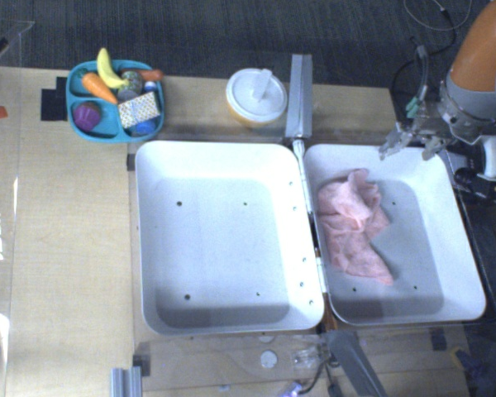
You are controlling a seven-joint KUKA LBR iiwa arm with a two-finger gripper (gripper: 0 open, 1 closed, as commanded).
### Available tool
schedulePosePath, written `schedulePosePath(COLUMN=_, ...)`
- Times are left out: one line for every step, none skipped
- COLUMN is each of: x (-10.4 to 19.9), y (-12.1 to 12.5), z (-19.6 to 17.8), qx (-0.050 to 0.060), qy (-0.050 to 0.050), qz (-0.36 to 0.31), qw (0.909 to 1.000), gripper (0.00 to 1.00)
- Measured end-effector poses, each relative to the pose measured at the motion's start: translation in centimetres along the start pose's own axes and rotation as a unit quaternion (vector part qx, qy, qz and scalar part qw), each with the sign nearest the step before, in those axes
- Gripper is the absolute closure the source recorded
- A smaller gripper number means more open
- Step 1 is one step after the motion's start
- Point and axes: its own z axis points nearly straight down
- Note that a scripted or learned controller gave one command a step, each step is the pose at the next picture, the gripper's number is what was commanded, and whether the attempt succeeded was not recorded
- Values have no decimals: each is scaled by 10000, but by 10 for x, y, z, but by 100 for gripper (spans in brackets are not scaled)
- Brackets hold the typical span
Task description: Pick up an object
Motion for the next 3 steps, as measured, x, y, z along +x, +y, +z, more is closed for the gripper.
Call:
schedulePosePath(x=22, y=1, z=112, qx=0, qy=-8, qz=-943, qw=9955, gripper=0)
schedulePosePath(x=24, y=5, z=97, qx=-61, qy=-18, qz=-971, qw=9953, gripper=100)
schedulePosePath(x=26, y=8, z=83, qx=-109, qy=-31, qz=-993, qw=9950, gripper=100)
